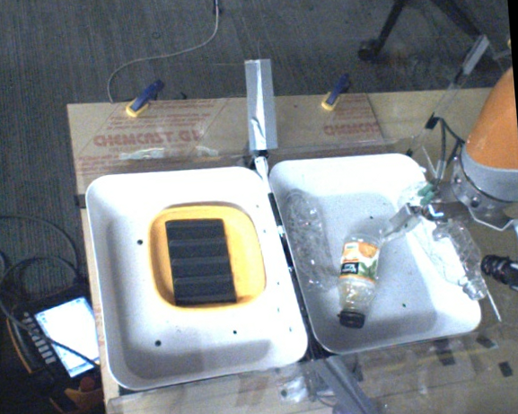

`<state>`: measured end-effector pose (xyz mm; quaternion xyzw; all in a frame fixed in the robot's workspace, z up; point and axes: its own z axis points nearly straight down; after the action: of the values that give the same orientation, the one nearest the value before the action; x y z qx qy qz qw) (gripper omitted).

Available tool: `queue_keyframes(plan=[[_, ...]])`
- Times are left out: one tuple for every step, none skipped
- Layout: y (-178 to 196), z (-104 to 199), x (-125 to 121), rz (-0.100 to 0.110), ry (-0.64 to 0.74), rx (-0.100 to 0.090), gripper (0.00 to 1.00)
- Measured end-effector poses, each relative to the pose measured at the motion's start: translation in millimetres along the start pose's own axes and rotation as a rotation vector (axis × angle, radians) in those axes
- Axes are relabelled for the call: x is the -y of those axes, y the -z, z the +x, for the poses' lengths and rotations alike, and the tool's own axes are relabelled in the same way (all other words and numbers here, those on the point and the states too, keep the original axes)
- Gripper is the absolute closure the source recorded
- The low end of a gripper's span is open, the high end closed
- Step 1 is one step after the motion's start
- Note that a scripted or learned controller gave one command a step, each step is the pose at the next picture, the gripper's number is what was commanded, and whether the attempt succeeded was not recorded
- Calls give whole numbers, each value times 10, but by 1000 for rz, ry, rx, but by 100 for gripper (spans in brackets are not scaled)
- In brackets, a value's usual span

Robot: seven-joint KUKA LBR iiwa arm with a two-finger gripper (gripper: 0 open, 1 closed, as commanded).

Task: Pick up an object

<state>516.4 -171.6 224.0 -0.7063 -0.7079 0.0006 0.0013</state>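
A small plastic bottle (356, 279) with an orange-and-white label and a dark cap lies in the right bin (373, 175), cap toward the front. A clear crushed bottle (303, 229) lies along that bin's left wall. Another clear plastic piece (462, 260) rests on the bin's right rim. In the left bin (119, 259) sits a yellow dish (249, 247) holding a black ridged block (199, 261). My gripper (419, 207) hangs over the right bin's far right side, up and to the right of the labelled bottle and apart from it. The orange band of the arm (504, 126) is at the right edge.
Two blue-and-yellow clamps (144, 97) (336, 89) hold the board behind the bins. A metal post (261, 111) stands between the bins at the back. Cables and a small screen (63, 331) lie on the floor at the left.
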Motion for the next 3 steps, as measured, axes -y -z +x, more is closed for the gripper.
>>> queue_keyframes(plan=[[-1134,263,-67,-7,133,2,0],[-1195,-54,-189,-44,-117,2,0],[-1109,-49,-192,-44,-117,1,100]])
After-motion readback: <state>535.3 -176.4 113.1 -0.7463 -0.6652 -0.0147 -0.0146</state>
